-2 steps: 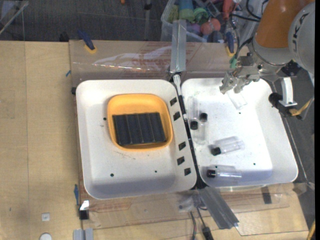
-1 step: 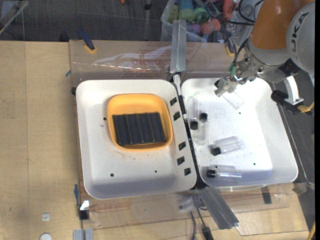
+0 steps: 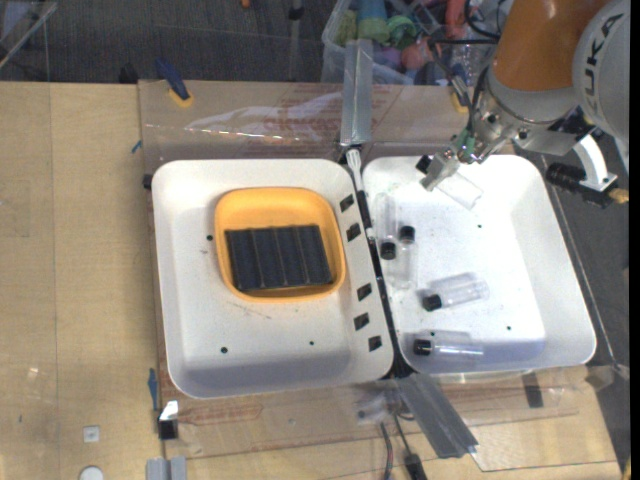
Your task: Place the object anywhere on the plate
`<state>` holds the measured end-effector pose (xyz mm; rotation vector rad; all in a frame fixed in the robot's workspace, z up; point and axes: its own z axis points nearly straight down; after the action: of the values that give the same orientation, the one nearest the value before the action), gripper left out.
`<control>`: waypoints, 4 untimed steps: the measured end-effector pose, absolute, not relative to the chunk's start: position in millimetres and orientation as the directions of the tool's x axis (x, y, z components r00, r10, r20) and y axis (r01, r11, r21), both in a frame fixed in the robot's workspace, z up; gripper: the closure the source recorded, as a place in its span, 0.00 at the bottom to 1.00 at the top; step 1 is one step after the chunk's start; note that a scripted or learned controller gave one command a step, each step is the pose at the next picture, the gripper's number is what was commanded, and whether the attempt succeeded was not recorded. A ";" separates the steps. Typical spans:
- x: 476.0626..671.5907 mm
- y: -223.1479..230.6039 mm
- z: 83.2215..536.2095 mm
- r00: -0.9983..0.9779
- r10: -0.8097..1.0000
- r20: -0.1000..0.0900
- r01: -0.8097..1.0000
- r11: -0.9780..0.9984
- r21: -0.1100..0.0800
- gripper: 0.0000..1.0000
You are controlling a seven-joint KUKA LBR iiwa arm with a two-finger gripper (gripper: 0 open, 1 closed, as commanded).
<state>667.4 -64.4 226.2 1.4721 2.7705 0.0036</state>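
Observation:
An orange plate (image 3: pixel 232 211) sits in the left bin (image 3: pixel 185 338). A black ribbed rectangular object (image 3: pixel 278 258) lies flat on the plate and covers most of its middle. My gripper (image 3: pixel 440 172) hangs over the far edge of the right bin (image 3: pixel 540 268), well to the right of the plate and apart from it. Nothing shows between its tips. A faint clear item (image 3: pixel 462 191) lies just below the gripper on the bin floor.
The right bin holds clear vials with black caps: two small ones (image 3: pixel 405 234) (image 3: pixel 388 251) near the divider, and two lying flat (image 3: pixel 455 291) (image 3: pixel 446 346) toward the front. A metal divider (image 3: pixel 362 238) separates the bins. A crate of colourful toys (image 3: pixel 400 18) stands behind.

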 end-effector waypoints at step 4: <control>661.5 -93.7 214.9 -0.815 0.579 -0.006 0.579 0.815 0.004 0.00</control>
<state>661.5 -93.7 214.9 0.9533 2.9860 0.0032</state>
